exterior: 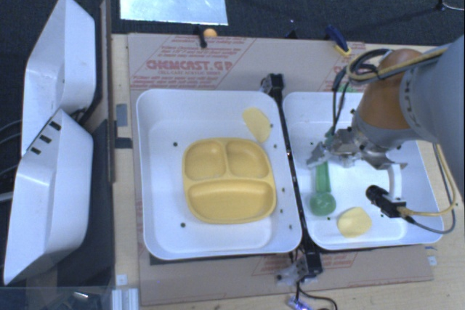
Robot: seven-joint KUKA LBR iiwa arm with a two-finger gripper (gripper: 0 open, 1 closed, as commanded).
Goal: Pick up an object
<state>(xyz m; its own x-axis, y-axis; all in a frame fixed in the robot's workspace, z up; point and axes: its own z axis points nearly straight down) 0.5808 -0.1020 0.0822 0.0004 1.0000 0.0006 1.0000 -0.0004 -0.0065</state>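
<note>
Overhead slanted view of a surface (218,58) bearing two shallow white bins side by side. The left bin (156,178) contains a yellow divided tray (229,180) lying flat near its middle and a pale yellow oval piece (256,124) resting against the upper right wall, apart from the tray. The right bin (305,112) contains a green spoon-like utensil (322,189), its handle pointing up the frame and its round end lower, and a pale yellow rounded object (354,221) just beside that round end, near the bin's lower wall. The grey arm (429,94), with its orange band (381,94), reaches in from the right and is lowered into the right bin. The end effector (327,154) sits just above the top of the green utensil's handle; whether it is spread or pressed together cannot be told, nor whether it touches the handle.
</note>
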